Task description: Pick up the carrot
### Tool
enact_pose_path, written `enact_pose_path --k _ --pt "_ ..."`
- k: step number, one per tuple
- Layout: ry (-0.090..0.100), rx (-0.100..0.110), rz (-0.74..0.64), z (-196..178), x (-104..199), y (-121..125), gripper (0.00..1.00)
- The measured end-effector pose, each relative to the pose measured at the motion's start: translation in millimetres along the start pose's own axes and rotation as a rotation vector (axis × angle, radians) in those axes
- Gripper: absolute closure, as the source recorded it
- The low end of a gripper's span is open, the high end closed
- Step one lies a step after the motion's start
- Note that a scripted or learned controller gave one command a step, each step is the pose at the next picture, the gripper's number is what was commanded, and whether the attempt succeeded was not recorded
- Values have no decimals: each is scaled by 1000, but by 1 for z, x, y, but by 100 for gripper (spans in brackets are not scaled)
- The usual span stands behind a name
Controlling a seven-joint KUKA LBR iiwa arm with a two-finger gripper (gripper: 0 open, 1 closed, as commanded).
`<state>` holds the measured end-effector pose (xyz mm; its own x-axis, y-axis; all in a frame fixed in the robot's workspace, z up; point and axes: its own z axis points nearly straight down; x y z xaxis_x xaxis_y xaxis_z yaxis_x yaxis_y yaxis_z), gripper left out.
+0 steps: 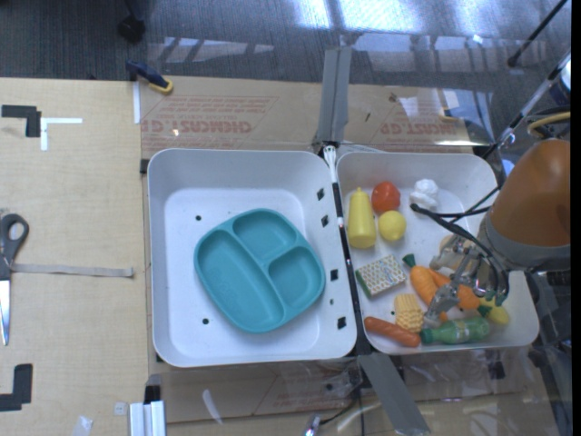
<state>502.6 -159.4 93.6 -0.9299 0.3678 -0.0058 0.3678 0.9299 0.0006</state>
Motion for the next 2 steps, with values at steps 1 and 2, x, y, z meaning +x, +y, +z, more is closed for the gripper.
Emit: enact_pose_path --k 1,2 --pt "1 0 66 0 35 27 0" --pt "-4 -1 62 -9 33 28 100"
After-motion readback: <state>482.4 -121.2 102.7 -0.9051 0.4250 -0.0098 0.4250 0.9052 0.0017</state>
